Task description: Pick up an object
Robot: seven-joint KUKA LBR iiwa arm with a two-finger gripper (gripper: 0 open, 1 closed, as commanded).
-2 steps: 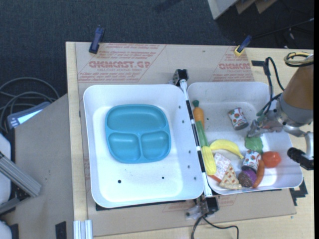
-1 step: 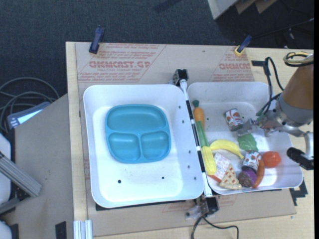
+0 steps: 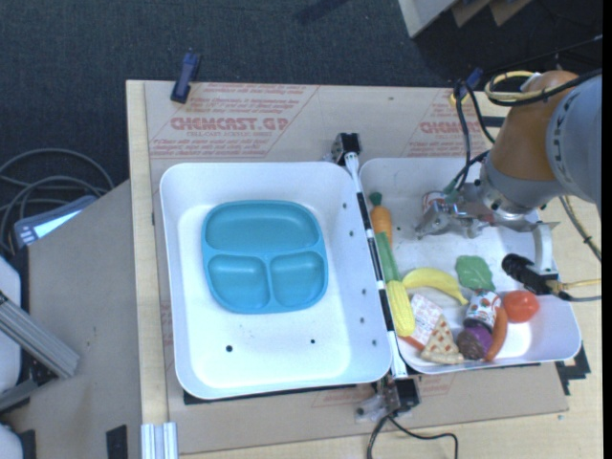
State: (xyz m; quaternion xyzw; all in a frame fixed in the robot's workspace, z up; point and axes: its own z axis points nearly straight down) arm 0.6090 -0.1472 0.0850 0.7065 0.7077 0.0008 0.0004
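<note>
Several toy foods crowd the right bin's (image 3: 564, 347) near end: banana (image 3: 432, 281), green leaf (image 3: 474, 273), tomato (image 3: 519, 305). My gripper (image 3: 442, 213) hangs over the far end; whether it is wide or narrow, I cannot tell. I'd aim for the leaf, less crowded than the rest.

floor (image 3: 76, 46) — dark carpet | bench (image 3: 239, 118) — protective film on top

A cluster of small plastic toy foods is found in the right white bin (image 3: 564, 344): an orange carrot (image 3: 382, 220), a yellow banana (image 3: 433, 282), a yellow corn cob (image 3: 399, 307), a green leaf piece (image 3: 474, 273), a red tomato (image 3: 519, 306) and a pizza slice (image 3: 441, 341).
</note>
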